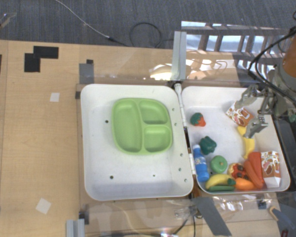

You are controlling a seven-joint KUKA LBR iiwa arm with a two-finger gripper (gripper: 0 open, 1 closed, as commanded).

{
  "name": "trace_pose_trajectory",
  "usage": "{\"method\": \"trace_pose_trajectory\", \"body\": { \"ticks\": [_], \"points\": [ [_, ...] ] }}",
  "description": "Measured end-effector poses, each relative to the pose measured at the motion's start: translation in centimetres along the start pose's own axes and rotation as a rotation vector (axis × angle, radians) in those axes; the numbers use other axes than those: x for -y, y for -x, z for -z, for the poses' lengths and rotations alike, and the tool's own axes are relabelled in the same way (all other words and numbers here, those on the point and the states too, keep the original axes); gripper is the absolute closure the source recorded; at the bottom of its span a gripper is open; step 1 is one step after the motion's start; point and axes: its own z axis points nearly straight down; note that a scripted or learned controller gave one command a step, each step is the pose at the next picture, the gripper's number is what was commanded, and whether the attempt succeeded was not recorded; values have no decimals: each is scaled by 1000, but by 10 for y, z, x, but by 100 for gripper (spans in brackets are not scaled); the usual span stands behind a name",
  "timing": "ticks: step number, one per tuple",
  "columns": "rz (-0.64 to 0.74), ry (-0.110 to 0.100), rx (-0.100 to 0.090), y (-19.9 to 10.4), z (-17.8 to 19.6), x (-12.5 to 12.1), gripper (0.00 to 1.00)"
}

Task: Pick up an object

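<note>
Heaped toys [239, 174] crowd the bin corner below the gripper [251, 111], which hangs wide and empty above a snack packet [238, 115], seemingly lining up a grab.

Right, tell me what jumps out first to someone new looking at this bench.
The green divided plate lies alone in the middle of the left bin. The right bin holds a bright jumble of toy food heaped toward its near right corner, a banana and carrot among them. The claw hangs over that bin's far right side.
</note>
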Motion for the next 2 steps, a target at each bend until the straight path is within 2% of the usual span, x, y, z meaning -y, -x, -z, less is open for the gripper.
{"method": "trace_pose_trajectory", "body": {
  "ticks": [1, 2],
  "points": [
    [36, 4, -13, 34, -129, 23, 0],
    [37, -2, 7, 39, -194, 79, 0]
  ]
}}
